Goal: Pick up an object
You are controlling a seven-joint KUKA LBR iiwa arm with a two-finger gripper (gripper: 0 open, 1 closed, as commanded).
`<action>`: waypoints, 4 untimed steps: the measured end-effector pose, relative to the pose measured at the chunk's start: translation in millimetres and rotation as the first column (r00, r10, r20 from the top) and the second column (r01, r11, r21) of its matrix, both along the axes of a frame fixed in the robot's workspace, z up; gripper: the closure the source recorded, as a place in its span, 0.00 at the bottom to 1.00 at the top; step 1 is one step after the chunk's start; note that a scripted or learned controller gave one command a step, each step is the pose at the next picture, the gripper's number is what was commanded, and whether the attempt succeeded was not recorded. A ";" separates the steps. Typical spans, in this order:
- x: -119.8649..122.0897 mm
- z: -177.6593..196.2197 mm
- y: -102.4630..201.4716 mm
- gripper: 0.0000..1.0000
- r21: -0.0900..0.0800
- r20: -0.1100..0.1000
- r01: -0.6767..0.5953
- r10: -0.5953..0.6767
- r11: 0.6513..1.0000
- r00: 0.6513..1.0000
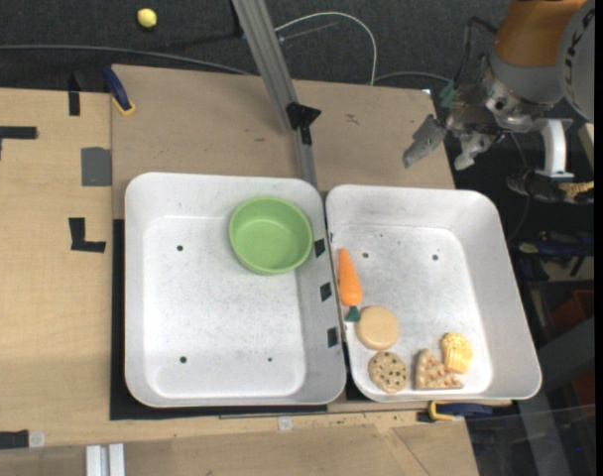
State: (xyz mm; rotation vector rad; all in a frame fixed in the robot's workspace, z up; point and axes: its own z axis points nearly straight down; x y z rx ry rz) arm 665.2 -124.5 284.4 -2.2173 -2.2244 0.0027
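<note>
In the right bin (480,226) lie an orange toy carrot (349,278), a tan round bun (378,327), a brown cookie (388,370), a waffle-like piece (432,372) and a yellow corn piece (456,352), all near its front edge. A green bowl (270,233) sits at the back of the left bin (163,296). My gripper (444,147) hangs above the bench just behind the right bin's back edge, fingers spread apart, with nothing between them.
A grey metal rail (267,53) slants down to the gap between the bins. A small yellow ball (147,17) lies on the dark floor at the far back left. Cables run across the back of the bench.
</note>
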 end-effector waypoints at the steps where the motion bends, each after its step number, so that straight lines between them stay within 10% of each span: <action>1: 0.0 0.0 -0.1 0.00 0.000 0.000 0.000 0.000 1.000 1.000; 4: -7.7 -172.2 -1.5 0.00 0.001 -0.007 0.001 -0.001 1.000 1.000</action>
